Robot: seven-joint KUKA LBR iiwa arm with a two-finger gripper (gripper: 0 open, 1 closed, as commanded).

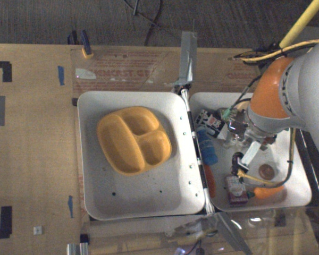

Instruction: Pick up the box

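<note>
Reaching in from the right, the grey arm [303, 89] with its orange band hangs over the right bin [304, 195], and its bulk covers much of that bin's upper half. The left bin [149, 198] bears a yellow divided dish [134, 139], well apart from the work. The gripper [235, 132] sits low in the right bin's upper left part, but the wrist above it hides it, and I cannot tell whether it is spread or pressed together, nor whether anything is in it.

The box [208, 121], a small white and black printed carton, lies in the right bin's upper left corner, close against the wall shared with the left bin. It is just beside the gripper, on the side away from the arm. Its long axis seems to slant from upper left to lower right, though its right end runs under the gripper and I cannot tell whether the two touch. By my reading, the pick turns on a short shift toward the dividing wall, which leaves little room on that side.

Below the box lie a blue object [206, 149] and an orange-red pen [209, 180] along the same wall. A dark-red packet [236, 190] near the front edge may also be a box; it is too small to tell.
</note>
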